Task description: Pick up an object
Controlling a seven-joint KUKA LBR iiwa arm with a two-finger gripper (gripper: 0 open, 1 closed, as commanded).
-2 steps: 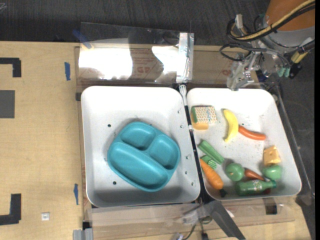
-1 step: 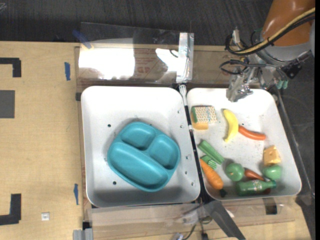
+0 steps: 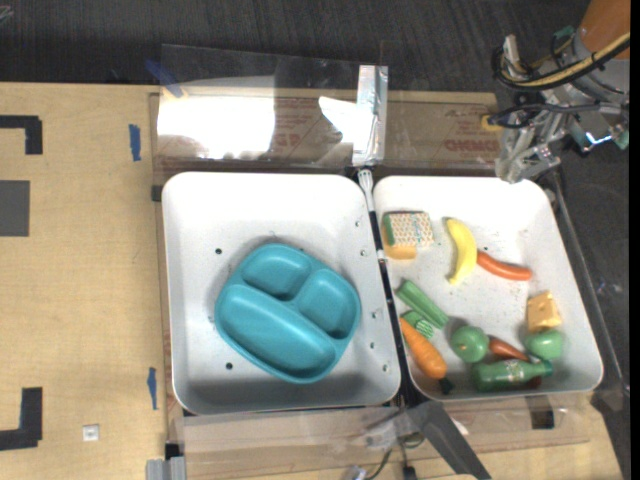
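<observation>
Two bins (image 3: 180, 208); fingers (image 3: 523, 163) above right corner

Toy foods (image 3: 470, 303) lie scattered in the right bin (image 3: 570, 268).

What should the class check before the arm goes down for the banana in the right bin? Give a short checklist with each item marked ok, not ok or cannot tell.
1. Gripper carries nothing: cannot tell, its tips are too small and cluttered to read.
2. Gripper is over the target: not ok, it hangs above the far right corner of the right bin, away from the banana.
3. Banana is reachable from above: ok, nothing lies on it.
4. Room around the banana: not ok, the red chili pepper lies very close to its lower end.
5. Toy sandwich is apart from the banana: ok, white floor shows between them.
6. Teal divided plate is out of the way: ok, it sits in the left bin.
</observation>
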